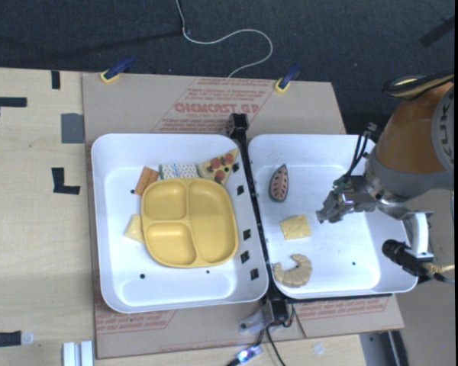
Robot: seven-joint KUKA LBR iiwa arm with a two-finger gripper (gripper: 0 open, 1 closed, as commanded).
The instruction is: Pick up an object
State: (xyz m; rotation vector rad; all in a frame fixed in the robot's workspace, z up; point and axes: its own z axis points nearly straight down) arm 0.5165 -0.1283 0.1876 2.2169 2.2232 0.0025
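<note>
Camera view: the tool (330,210) is seen low over the right bin (366,147), just right of the cheese slice (295,226); whether it is open cannot be told. A watermelon slice (279,182) and croissant (294,270) are seen nearby.

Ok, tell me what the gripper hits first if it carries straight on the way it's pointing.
The gripper points left and slightly down over the right bin. The yellow cheese piece looks first in line, though height above it is unclear.
</note>
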